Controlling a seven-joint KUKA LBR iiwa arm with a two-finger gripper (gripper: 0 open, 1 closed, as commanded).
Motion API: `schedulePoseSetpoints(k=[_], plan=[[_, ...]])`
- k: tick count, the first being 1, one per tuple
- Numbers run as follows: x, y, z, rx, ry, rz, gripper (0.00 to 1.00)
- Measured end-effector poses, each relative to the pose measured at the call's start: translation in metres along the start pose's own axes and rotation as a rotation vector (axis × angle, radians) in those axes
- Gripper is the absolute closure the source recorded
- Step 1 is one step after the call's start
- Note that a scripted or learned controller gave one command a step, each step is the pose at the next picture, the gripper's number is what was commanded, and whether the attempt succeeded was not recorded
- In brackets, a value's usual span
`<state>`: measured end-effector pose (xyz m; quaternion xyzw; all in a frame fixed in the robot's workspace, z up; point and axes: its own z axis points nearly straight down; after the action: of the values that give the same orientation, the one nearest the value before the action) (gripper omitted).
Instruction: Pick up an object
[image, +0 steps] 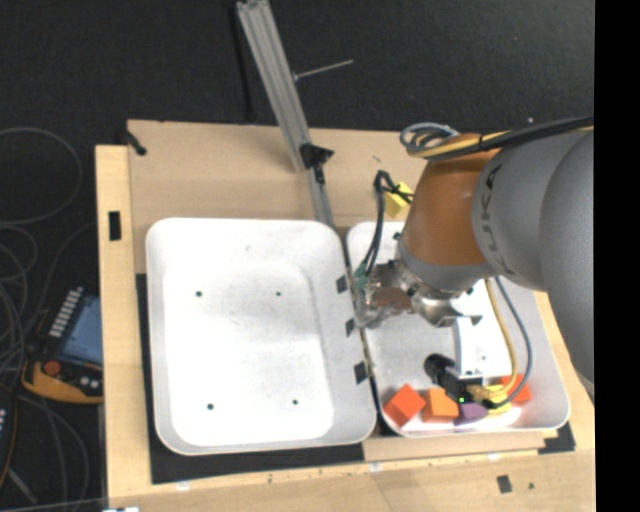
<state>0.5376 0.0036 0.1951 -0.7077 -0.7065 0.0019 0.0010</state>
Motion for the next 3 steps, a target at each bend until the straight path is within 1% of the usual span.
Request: schedulePoseSetpoints(k=[1, 2, 3], plan=[[0.001, 0.002, -0.001, -0.005, 0.002, 0.003, 0.0], [0.037, -0.028, -0.035, -0.008, 0.003, -0.008, 0.0], [0.035, -0.027, -0.033, -0.005, 0.002, -0.003, 0.0]])
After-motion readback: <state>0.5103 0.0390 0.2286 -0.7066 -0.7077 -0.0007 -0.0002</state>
